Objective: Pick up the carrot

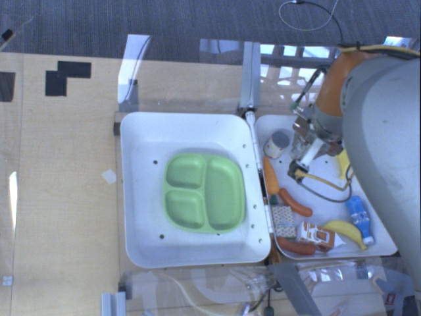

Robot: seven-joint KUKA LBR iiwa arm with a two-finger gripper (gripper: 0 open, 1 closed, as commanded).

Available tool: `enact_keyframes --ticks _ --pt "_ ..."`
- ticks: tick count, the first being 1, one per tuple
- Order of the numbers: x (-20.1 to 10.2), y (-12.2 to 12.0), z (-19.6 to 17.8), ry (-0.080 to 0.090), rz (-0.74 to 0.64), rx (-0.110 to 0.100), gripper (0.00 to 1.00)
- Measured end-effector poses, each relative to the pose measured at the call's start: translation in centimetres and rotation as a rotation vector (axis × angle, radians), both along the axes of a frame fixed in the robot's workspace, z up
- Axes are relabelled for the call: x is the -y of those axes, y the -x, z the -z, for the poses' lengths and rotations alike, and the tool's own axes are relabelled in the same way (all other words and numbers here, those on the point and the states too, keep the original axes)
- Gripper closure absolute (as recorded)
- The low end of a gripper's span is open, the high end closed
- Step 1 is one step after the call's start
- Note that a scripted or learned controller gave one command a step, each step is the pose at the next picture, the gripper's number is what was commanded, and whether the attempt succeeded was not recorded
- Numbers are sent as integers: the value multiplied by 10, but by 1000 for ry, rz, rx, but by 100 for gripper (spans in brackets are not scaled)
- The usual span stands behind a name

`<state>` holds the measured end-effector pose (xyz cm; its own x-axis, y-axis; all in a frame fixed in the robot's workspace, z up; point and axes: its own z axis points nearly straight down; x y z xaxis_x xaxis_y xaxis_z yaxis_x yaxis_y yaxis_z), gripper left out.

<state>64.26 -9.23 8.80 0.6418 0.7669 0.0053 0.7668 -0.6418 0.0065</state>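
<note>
Claw [297, 171] low over the right bin [381, 242], grip state unclear.
Whether it is open or closed, I cannot tell. Carrot [270, 176] lies just left of it, along the bin's left wall, beside a sausage [295, 203].

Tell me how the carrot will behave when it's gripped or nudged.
The carrot looks like a smooth, tapered stick, so it is probably stiff and may slip out of a pinch. Being round, it would likely roll if pushed sideways. It lies along the bin's left wall, which may block one finger.
</note>
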Motion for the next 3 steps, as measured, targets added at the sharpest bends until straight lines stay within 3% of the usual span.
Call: enact_keyframes --ticks 1,2,3 --pt "52 -25 1 0 231 -2 100" --pt "49 -27 -11 0 219 1 100" --pt "65 -11 -40 -1 255 -4 100"
